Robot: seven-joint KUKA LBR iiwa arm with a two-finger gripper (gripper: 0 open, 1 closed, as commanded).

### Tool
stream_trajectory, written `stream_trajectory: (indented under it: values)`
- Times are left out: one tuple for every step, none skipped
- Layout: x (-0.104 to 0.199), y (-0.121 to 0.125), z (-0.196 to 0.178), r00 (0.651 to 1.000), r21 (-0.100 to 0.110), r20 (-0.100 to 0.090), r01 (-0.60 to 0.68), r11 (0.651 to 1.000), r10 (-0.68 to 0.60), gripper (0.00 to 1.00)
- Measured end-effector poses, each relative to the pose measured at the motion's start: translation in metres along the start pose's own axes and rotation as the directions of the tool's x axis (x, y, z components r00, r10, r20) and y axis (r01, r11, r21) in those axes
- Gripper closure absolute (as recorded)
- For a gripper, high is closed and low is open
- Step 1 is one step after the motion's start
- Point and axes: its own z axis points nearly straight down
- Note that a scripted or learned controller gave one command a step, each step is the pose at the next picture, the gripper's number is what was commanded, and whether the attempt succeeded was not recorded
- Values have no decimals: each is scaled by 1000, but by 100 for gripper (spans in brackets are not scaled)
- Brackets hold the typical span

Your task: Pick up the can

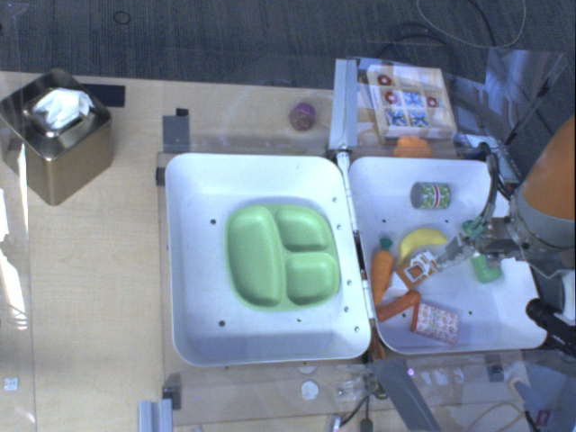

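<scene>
From above, the can lies on its side near the back of the right bin, up and a little left of the tool, well apart from it. Its green label carries print too small to read. The tool hangs low over the bin beside a banana and a small green item; how wide it stands I cannot tell. The left bin holds a green divided tray.
</scene>
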Motion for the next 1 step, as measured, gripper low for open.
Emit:
stream_trajectory:
  values:
    - [-32, 106, 2, 981, -2, 1, 194, 981, -194, 0]
